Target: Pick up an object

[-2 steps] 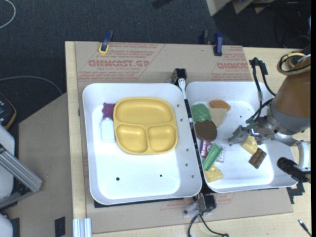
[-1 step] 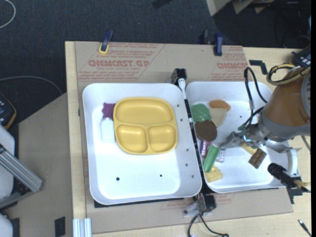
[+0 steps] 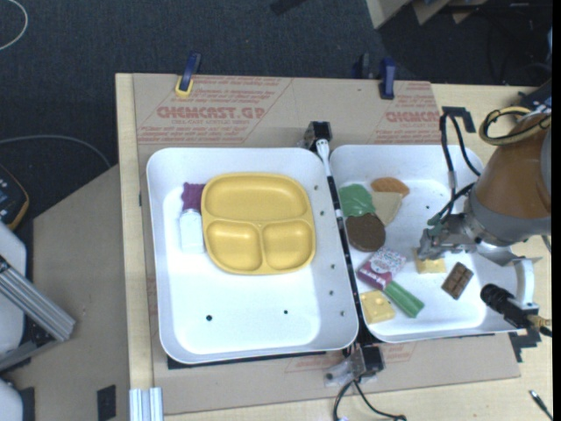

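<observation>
The right bin (image 3: 419, 210) holds several toy foods. Among them are a small yellow block (image 3: 430, 266), a brown chocolate bar (image 3: 457, 280) and a pink wrapped candy (image 3: 380, 267). A green cylinder (image 3: 405, 298), a yellow cheese piece (image 3: 376, 306) and a round brown cookie (image 3: 365, 231) lie there too. Further back are a green piece (image 3: 356, 201), a cream wedge (image 3: 387, 207) and an orange roll (image 3: 389, 185). My gripper (image 3: 436, 242) hangs low in the bin's right half, just above the yellow block's far edge. The arm's grey body hides the bin's right wall.
The left bin (image 3: 245, 316) carries a yellow divided plate (image 3: 259, 222), with a purple item (image 3: 192, 196) and a white item (image 3: 190, 231) at its left side. Black cables (image 3: 451, 139) loop over the right bin's back corner. A black fixture (image 3: 504, 303) sits at the front right.
</observation>
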Tool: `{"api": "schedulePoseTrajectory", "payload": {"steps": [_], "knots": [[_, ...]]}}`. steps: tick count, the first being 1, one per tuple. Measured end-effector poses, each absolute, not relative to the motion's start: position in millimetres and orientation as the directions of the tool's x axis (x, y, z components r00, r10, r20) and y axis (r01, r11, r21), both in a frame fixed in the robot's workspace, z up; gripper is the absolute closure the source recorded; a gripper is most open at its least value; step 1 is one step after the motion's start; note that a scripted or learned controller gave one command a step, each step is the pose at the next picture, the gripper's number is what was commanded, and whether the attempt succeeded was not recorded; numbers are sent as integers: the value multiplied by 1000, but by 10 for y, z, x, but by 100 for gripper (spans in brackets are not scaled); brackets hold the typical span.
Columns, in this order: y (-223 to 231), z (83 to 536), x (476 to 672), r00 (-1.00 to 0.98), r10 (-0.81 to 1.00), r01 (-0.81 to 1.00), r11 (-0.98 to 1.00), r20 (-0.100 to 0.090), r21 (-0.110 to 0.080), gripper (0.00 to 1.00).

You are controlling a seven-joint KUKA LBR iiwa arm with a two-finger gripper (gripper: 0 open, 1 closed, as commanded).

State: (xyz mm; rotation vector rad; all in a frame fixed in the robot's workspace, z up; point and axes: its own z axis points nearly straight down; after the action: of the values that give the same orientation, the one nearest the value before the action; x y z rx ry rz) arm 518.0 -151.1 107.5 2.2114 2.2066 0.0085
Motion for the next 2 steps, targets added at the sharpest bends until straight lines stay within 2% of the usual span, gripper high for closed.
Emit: {"api": "schedulePoseTrajectory", "payload": {"steps": [1, 2], "knots": [[-1589, 1679, 5230, 0, 1000, 1000, 0, -3, 7, 100], [-1593, 2217, 5247, -1, 1000, 1000, 1, -3, 8, 100]]}}
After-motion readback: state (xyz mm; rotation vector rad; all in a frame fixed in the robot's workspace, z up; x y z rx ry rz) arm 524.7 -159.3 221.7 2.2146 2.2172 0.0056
